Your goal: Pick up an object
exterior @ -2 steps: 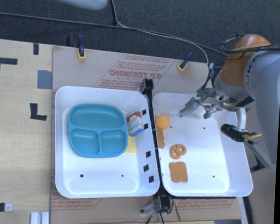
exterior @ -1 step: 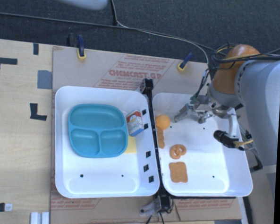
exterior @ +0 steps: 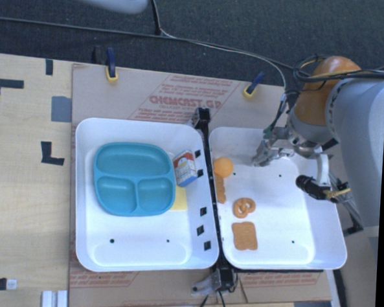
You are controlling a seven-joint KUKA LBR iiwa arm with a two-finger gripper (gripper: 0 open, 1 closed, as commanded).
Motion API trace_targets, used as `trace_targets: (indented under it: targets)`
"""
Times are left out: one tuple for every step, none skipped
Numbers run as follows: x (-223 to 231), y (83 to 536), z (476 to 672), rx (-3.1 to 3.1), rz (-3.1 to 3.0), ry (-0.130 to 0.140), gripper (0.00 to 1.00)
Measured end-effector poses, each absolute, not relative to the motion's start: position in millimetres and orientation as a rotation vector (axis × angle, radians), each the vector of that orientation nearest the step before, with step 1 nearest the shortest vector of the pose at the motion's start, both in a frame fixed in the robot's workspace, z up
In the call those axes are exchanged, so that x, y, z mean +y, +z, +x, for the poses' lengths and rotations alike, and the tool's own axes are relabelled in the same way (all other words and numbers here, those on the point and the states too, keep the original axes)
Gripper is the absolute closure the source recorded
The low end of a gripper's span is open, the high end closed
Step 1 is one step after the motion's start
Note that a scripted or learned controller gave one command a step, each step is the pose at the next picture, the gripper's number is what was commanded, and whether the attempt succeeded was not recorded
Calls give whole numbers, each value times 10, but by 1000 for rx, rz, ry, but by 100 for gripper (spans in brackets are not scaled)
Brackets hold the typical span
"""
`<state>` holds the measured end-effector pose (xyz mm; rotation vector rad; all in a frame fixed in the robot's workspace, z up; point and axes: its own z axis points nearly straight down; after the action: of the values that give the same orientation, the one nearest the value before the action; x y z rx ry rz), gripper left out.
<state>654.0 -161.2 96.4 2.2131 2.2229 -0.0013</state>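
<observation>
So, left bin (exterior: 83, 240): blue divided plate (exterior: 134, 178), small carton (exterior: 186, 168) at its right edge, yellow piece (exterior: 181, 199) under it. Right bin (exterior: 322, 252): orange ball (exterior: 223, 167) near the divider, pretzel (exterior: 244, 206) and brown cracker (exterior: 245, 236) below it. My claw (exterior: 264, 155) sits over that bin's top edge, nothing visibly in it; can't tell how open.

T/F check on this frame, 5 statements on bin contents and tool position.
1. The blue divided plate lies in the left bin. True.
2. The pretzel lies in the left bin. False: it is in the right bin.
3. The tool is over the right bin's upper part. True.
4. The orange ball sits on the plate. False: it is in the right bin, near the divider.
5. The tool holds the brown cracker. False: the cracker lies on the bin floor, apart from the tool.
</observation>
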Motion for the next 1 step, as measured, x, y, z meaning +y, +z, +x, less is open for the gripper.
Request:
trace_targets:
  targets:
    - [-1633,1390,6561,2222,2218,2,100]
